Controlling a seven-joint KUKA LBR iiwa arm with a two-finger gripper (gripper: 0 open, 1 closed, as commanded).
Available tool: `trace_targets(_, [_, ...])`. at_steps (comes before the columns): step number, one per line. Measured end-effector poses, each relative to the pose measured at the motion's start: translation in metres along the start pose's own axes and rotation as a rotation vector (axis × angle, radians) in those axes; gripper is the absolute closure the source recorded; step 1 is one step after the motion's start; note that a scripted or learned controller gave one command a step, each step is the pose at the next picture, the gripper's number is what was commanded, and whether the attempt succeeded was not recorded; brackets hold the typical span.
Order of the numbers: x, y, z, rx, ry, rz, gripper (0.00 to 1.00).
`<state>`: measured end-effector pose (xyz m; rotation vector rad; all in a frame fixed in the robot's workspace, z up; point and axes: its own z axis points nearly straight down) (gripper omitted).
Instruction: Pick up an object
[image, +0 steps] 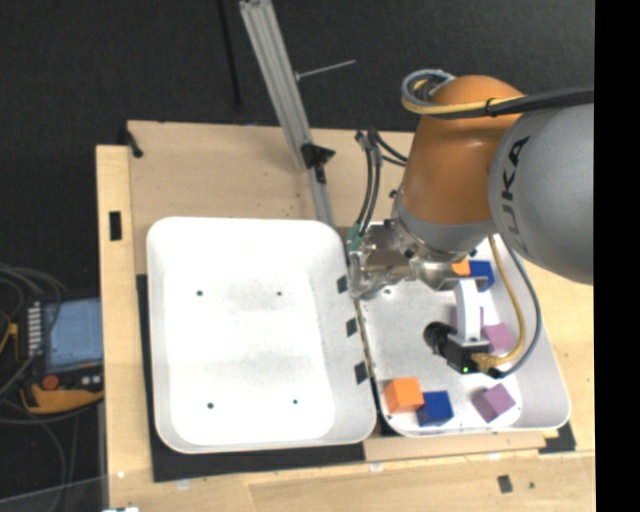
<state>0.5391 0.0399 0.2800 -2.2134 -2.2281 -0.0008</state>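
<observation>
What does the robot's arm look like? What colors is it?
The arm is big, round and smooth. It is grey, with a shiny orange band above the wrist and black letters printed on the grey part. Dark and yellowish cables loop around its lower end, where a small green light glows.

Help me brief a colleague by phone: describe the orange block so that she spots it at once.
Start at the right-hand shallow white bin, under the grey arm. Along its near rim sit three small blocks. The orange cube-shaped block is the leftmost, touching a small blue block; a purple block lies apart, further right.
</observation>
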Motion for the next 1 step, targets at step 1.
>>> trace_targets(1, [0.0438, -0.0242, 0.0120, 0.001, 0.000, 0.000, 1.00])
